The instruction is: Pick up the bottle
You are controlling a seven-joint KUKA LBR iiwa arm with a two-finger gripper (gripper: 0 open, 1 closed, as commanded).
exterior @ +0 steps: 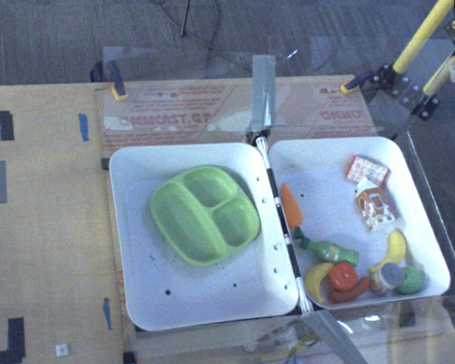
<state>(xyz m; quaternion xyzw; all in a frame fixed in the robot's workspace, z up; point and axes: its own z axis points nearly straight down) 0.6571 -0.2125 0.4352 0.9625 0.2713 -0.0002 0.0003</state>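
The bottle [331, 251] is small and green with a darker green neck. It lies on its side in the lower part of the right bin [325, 161], its neck pointing up-left toward an orange carrot [290, 205]. A yellow fruit [317, 278] and a red tomato [343, 275] lie right below it, close to or touching it.
The right bin also holds two red-and-white cartons [366, 170] [374, 207], a banana [396, 246], a small jar [388, 276] and a green piece [412, 280]. A green divided plate [206, 214] lies in the left bin [142, 296]. Yellow bars [425, 31] stand beyond the top right corner.
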